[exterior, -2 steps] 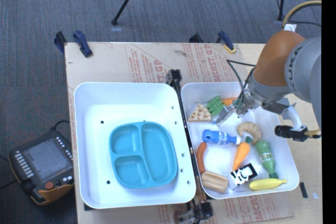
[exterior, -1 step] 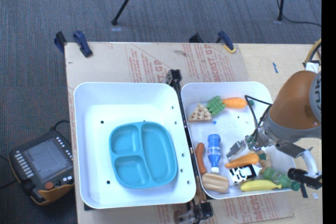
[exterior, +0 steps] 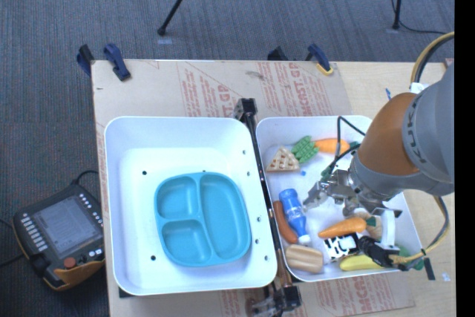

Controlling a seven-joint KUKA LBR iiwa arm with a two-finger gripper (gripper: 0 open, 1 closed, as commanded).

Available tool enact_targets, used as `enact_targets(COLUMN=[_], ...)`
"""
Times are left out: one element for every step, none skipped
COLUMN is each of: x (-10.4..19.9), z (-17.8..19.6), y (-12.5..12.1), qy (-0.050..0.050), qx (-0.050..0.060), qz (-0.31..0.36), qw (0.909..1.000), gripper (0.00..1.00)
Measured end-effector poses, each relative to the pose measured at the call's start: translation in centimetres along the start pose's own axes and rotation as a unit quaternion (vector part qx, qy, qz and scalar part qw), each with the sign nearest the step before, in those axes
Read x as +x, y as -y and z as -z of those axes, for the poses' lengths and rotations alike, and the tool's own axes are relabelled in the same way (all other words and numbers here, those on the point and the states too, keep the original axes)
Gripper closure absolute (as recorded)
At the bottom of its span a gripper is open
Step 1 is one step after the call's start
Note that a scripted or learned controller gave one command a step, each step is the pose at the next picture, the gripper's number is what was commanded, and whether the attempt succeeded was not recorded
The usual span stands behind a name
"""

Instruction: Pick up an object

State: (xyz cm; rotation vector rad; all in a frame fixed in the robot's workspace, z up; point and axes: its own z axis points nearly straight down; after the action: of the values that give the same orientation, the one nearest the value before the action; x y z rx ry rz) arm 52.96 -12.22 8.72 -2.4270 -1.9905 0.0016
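The arm [exterior: 415,137] reaches in from the right and hangs over the right bin [exterior: 269,131], its gripper [exterior: 335,193] low among the toy food in the middle of that bin. The metal parts at its tip are too tangled with the wrist to tell whether it is open or closed, and nothing can be seen clamped in it. Just left of the gripper lies a blue bottle [exterior: 293,210] with a white cap, and a reddish sausage [exterior: 282,223] lies against the bottle's left side. Just near of the gripper lies an orange carrot [exterior: 343,227]. Farther off, toward the far side, lie a waffle piece [exterior: 283,159], a green piece [exterior: 304,148] and another carrot [exterior: 329,145]. At the near edge rest a bread roll [exterior: 304,257] and a banana [exterior: 358,262]. The left bin [exterior: 130,137] holds a blue divided plate [exterior: 202,219].
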Motion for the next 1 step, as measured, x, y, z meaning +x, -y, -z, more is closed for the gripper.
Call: enact_targets(x=[-2.01], z=[0.01], y=[4.54], qy=[0.001], qx=[-0.001], qz=[0.220], qw=[0.9755], gripper=[0.00])
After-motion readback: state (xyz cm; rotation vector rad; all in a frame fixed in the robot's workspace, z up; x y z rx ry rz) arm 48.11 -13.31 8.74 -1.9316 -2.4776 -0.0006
